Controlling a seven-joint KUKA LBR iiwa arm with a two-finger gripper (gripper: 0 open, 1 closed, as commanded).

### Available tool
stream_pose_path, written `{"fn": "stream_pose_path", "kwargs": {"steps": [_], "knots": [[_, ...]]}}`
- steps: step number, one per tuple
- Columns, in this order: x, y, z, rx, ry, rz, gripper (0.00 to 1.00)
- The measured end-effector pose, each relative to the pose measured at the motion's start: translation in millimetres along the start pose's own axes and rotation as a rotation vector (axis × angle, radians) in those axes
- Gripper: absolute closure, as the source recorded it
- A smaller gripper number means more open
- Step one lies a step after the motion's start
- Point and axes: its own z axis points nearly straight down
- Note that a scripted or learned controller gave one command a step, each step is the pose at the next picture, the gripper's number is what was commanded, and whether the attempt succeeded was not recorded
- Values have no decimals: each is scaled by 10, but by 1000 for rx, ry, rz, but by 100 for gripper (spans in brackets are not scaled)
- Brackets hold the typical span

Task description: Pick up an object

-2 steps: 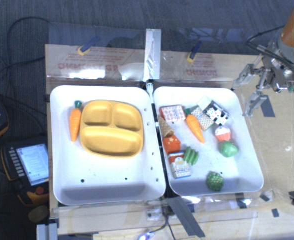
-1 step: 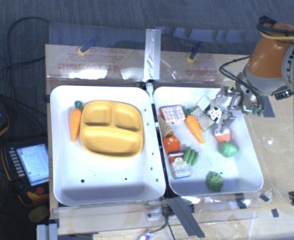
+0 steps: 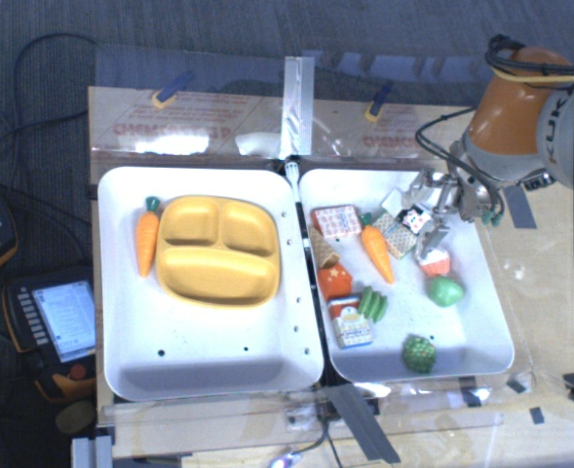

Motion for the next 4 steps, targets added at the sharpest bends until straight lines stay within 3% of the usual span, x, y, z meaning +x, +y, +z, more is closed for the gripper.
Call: {"fn": "stream_pose_path", "kwargs": {"steps": [1,2,3,4], "knots": [[9,890,356,-4,-13,-133,0],[775,257,344,-1,-11,-200,0],[750,882,359,-3,-13,-176,0],[1031,656,357,-3,-16,-175,0]]}}
